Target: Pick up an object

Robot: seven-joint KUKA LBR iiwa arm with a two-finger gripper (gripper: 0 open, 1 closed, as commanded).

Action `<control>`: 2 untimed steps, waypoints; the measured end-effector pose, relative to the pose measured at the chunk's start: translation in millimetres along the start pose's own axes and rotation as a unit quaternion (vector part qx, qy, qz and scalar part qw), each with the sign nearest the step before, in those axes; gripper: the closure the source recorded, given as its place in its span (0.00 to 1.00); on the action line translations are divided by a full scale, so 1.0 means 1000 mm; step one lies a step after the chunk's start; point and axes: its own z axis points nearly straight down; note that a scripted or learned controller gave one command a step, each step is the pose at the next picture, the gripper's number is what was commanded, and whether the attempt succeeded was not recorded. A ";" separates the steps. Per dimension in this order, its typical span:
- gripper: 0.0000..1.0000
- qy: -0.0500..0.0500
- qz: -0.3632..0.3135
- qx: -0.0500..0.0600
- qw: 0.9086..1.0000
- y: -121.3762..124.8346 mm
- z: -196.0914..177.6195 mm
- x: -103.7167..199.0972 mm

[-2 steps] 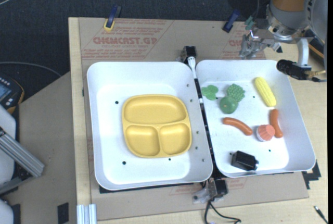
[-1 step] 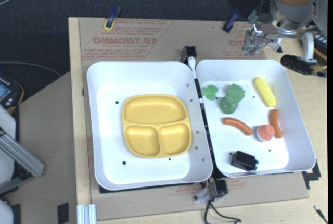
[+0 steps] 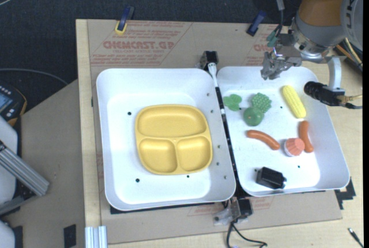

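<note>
1. Dark carpet surrounds the counter (image 3: 173, 39), a cardboard-covered board that carries two shallow white bins side by side.
2. We see a yellow divided plate (image 3: 173, 138) in the left bin (image 3: 115, 126), near the centre of the frame.
3. We count several small items in the right bin (image 3: 328, 166): a yellow corn cob (image 3: 293, 101), a green leafy piece (image 3: 233, 102), a green bumpy vegetable (image 3: 257, 108), a long orange sausage (image 3: 263, 138), a shorter orange sausage (image 3: 305, 136), a pink round piece (image 3: 294, 147) and a black block (image 3: 270, 177).
4. We find the end effector (image 3: 275, 72) at the upper right of the frame, hanging over the top rim of the right bin, with nothing seen between its fingers; whether it is released or clenched we cannot tell.
5. We judge the corn cob the nearest candidate, lying just below and to the right of the end effector.
6. We expect it to be light, stiff toy plastic, slightly ribbed, so unlikely to slip or deform.
7. Its long axis runs from upper left to lower right, steeply, with one end pointing toward the top rim.
8. We would take hold across its middle, fingers closing on the narrow width, square to that long axis.
</note>
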 end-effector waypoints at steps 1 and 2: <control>1.00 0.000 0.000 -0.001 1.000 -0.043 -0.007 0.025; 1.00 0.000 0.001 0.001 1.000 -0.088 0.016 0.039</control>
